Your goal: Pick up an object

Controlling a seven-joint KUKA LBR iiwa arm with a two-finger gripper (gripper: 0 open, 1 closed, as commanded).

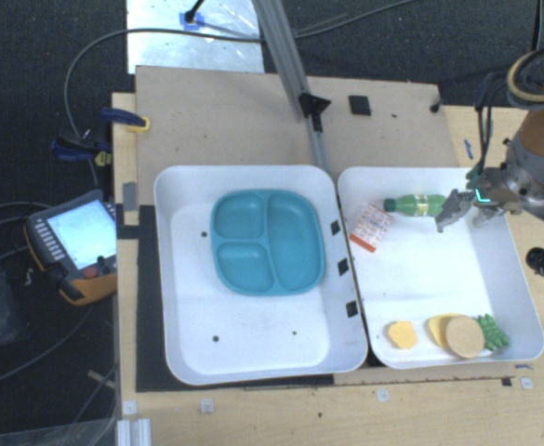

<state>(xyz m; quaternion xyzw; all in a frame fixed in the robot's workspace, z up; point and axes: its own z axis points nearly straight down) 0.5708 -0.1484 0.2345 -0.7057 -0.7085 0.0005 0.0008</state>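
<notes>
A blue divided plate [269,242] sits in the left bin [188,342]. In the right bin [420,282], a green bottle [416,205] lies flat, long axis left-right, cap pointing left. The gripper [459,210] hovers just right of it, fingers apart, holding nothing.

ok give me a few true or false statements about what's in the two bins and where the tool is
1. The blue divided plate lies in the left bin. True.
2. The green bottle stands upright. False: it lies on its side in the right bin.
3. The tool is over the left bin. False: it is over the right bin, next to the bottle.
4. The round yellow pieces sit near the right bin's front edge. True.
</notes>
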